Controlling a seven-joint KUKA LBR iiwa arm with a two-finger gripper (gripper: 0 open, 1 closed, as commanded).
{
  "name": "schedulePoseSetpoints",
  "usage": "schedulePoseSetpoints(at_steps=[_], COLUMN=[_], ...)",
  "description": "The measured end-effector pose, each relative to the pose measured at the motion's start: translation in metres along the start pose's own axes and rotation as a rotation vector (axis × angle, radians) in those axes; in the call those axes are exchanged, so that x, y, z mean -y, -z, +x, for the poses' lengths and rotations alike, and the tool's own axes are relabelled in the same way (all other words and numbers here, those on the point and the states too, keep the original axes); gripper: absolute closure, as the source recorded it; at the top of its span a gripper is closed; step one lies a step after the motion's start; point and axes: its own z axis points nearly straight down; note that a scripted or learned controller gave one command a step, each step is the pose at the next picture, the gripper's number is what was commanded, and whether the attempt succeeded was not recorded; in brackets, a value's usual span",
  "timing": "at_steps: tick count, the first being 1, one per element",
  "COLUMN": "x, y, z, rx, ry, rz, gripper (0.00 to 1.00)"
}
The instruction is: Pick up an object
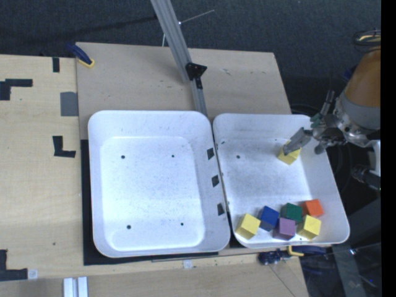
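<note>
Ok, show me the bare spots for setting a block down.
The left bin floor is bare throughout. In the right bin, the middle is free, between the gripper over a yellow block and the cluster of blocks crowding the near edge.

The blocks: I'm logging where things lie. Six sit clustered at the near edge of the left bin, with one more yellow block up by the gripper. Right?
Wrong bin. The camera view shows the cluster of six blocks at the near edge of the right bin, not the left bin. The rest stands: one more yellow block lies up by the gripper.
</note>
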Motion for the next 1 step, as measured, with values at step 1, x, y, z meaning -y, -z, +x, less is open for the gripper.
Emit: schedulePoseSetpoints(at_steps=[1], x=[0.0000], y=[0.0000], z=[0.0000], rx=[0.000], ry=[0.000], rz=[0.000], gripper=[0.00])
